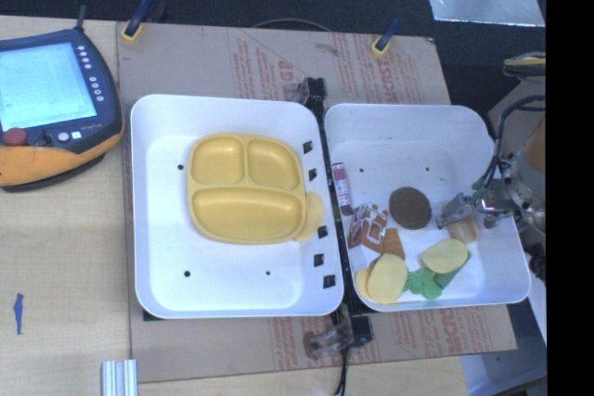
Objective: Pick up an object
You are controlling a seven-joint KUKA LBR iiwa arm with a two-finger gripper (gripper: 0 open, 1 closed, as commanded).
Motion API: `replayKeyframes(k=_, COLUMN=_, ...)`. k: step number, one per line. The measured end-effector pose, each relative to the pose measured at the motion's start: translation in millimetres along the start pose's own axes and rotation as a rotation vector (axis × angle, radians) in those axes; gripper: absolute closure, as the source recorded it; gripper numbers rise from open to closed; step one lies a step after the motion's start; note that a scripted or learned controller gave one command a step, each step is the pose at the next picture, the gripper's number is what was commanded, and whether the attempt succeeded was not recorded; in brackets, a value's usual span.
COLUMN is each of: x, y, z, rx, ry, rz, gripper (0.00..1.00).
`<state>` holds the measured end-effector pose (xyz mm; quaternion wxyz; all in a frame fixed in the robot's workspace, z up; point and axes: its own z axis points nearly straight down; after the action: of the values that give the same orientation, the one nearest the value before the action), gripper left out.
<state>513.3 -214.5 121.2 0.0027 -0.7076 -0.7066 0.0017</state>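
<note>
The claw (461, 213) is seen low at the right side of the right bin (408, 118), but whether it is wide or narrow cannot be told. Just left of it lies a brown disc (409, 207); a pale yellow slice (445, 255) lies just nearer, beside green pieces (427, 284) and another yellow slice (386, 279). A yellow divided plate (247, 187) is set in the left bin (158, 199).

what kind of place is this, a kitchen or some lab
Most likely a robotics lab bench, not a kitchen: two white bins clamped on a board, a teach pendant beside them, and a gripper over toy food pieces.
</note>
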Motion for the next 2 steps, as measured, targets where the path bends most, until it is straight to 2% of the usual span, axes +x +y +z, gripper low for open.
replayKeyframes(k=1, x=87.3, y=56.5, z=27.5, rx=-0.01, ry=-0.004, rz=-0.013, gripper=0.0)
replayKeyframes(k=2, x=26.6, y=134.8, z=-7.4, rx=-0.013, ry=-0.006, rz=-0.007, gripper=0.0)
